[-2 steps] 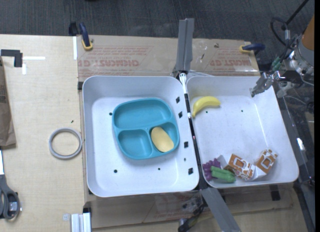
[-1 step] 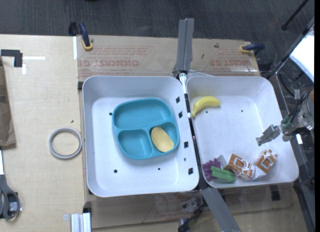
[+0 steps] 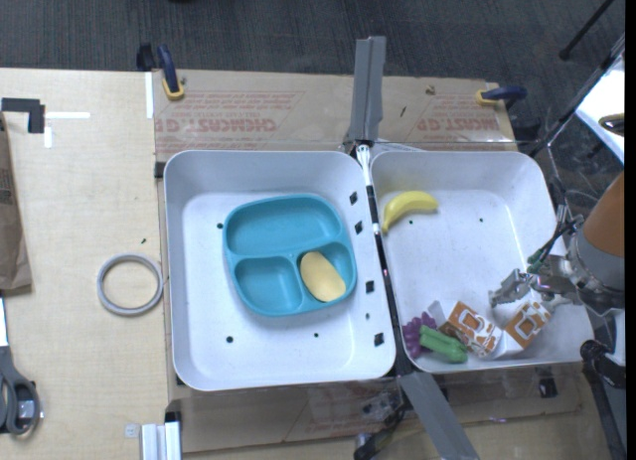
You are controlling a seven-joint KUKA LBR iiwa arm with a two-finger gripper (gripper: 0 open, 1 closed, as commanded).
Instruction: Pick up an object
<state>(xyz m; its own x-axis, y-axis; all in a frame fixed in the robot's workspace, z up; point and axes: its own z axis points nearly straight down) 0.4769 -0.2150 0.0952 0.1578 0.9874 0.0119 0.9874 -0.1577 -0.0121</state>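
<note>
The gripper (image 3: pixel 519 291) is low in the right bin (image 3: pixel 467 249), at its near right part, and its fingers (image 3: pixel 509 287) are too small and blurred here to tell whether they are spread or pinching anything. Just beside them, toward the near wall, lie two orange-and-white packets (image 3: pixel 475 327) (one close under the metal tips, contact unclear). Further left of the fingers along the near wall sit a green pod-shaped toy (image 3: pixel 441 345) and a purple grape cluster (image 3: pixel 413 334). Well away from the fingers, up-left near the divider, a banana (image 3: pixel 407 207) lies. Beyond it, in the left bin (image 3: pixel 199 279), a teal divided tray (image 3: pixel 278 249) holds a yellow lemon-like piece (image 3: pixel 323 276) in its lower right compartment
</note>
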